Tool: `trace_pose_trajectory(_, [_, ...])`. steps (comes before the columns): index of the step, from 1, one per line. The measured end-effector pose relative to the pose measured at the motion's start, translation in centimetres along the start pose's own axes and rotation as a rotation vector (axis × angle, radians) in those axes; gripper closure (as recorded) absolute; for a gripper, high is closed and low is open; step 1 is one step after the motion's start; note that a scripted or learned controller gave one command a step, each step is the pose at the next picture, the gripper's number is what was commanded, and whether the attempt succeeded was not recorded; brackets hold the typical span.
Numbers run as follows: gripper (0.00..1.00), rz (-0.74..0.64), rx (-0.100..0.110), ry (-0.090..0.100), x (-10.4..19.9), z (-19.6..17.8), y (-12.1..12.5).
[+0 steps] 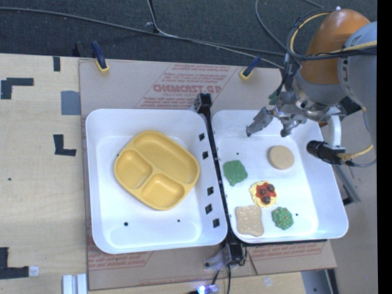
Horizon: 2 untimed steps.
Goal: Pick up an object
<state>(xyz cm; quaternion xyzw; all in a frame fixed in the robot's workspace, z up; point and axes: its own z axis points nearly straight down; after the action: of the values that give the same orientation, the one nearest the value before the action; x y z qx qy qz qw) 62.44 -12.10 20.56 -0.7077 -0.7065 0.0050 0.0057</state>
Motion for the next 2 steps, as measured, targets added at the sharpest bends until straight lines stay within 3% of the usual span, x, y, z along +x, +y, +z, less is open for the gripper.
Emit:
trace_pose_trajectory(1, [0.00, -0.003, -0.013, -0.001, 0.0, -0.8, 0.3])
trace_pose_trajectory(2, [0.00, -0.004, -0.009, -0.001, 0.3, 5.1, 1.1])
